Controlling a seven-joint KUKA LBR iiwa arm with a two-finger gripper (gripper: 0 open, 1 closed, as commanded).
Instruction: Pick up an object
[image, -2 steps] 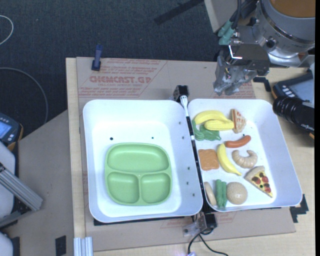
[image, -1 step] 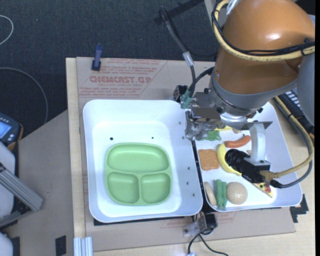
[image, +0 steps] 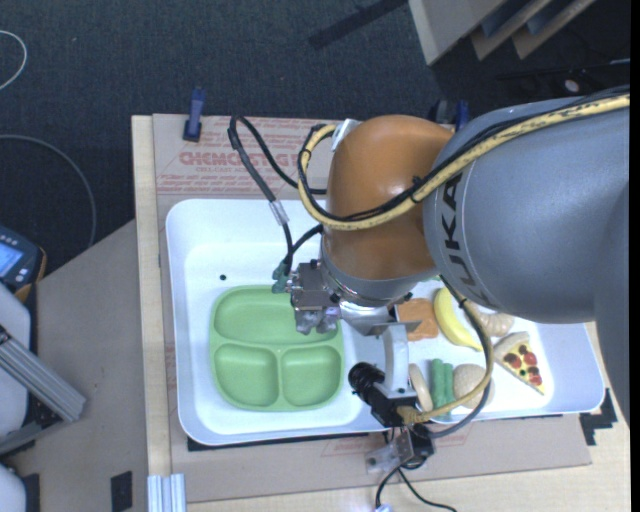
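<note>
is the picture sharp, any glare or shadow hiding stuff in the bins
Camera view: even light and mostly sharp; soft sheen on the arm's orange band; the arm, not shadow, hides much of the right bin; green tray and pizza slice read clearly.

Bright, even overhead light, soft shadows, mild glare on the white bin (image: 190, 300).

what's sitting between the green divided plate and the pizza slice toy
In the camera view, between the green plate and the pizza slice lie a green stick-shaped toy, a tan bun-like piece and the banana.
</note>
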